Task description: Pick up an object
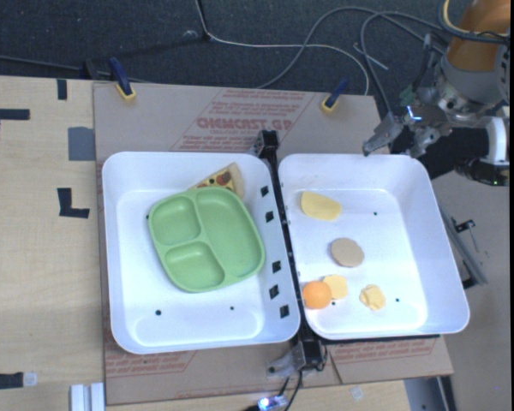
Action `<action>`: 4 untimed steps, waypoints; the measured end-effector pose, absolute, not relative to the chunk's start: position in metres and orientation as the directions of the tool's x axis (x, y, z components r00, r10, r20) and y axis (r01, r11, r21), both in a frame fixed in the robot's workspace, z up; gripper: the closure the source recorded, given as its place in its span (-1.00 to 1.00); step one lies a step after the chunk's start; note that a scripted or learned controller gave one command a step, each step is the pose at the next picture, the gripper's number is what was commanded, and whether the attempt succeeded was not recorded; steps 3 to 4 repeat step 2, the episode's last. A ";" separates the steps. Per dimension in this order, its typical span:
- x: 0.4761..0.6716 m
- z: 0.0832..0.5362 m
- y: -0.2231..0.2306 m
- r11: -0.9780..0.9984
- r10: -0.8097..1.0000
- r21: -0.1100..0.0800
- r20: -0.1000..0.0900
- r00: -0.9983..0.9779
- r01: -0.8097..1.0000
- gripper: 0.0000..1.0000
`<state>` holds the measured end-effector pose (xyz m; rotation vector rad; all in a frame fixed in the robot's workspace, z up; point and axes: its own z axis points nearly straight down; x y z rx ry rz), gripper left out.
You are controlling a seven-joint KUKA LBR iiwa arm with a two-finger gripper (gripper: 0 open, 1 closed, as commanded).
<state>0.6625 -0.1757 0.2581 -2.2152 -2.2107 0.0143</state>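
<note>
In the right shallow white bin (411, 229) lie five small pieces, none of them held: a pale yellow oblong lump (320, 205) near the upper left, a round tan disc (347, 253) in the middle, and along the lower edge an orange ball (316, 294) touching a yellow-orange chunk (335, 286), with a small pale yellow piece (373, 297) a little to the right. The left white bin (124, 229) bears a green three-compartment plastic tray (206, 238), with a pizza-slice toy (219, 179) tucked behind its upper edge. The gripper (400, 133) hovers beyond the right bin's upper right corner, its fingers spread and bare.
</note>
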 end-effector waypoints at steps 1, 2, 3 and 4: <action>0.665 0.268 -0.175 0.001 1.000 -0.001 0.000 -0.001 1.000 -1.00; 0.666 0.204 -0.176 0.001 1.000 -0.005 -0.001 -0.001 1.000 -1.00; 0.666 0.204 -0.176 0.001 1.000 -0.005 -0.001 -0.001 1.000 -1.00; 0.666 0.204 -0.176 0.001 1.000 -0.005 -0.001 -0.001 1.000 -1.00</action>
